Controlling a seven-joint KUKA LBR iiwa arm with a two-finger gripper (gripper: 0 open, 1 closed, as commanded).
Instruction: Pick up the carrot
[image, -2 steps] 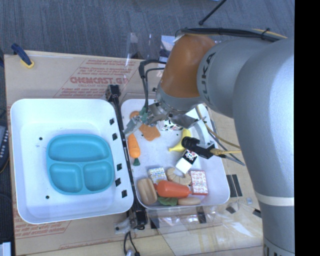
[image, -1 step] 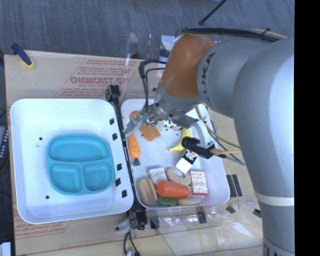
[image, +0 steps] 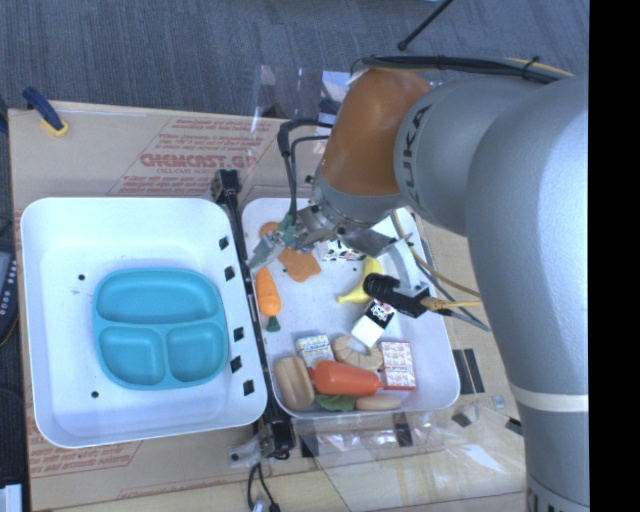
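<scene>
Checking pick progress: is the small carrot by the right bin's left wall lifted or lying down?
Lying down: the small carrot rests flat on the floor of the right bin, with the gripper off it.

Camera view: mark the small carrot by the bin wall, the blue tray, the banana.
small carrot (image: 267, 292), camera view, mid-body.
blue tray (image: 155, 298), camera view, bare upper compartment.
banana (image: 355, 294), camera view, lower end.

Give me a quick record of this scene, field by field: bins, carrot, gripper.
left bin: holds a blue divided tray
right bin: holds toy food
carrot: lies by the right bin's left wall, not held
gripper: over the right bin's far end, beyond the carrot
task status: carrot not yet picked up
</scene>
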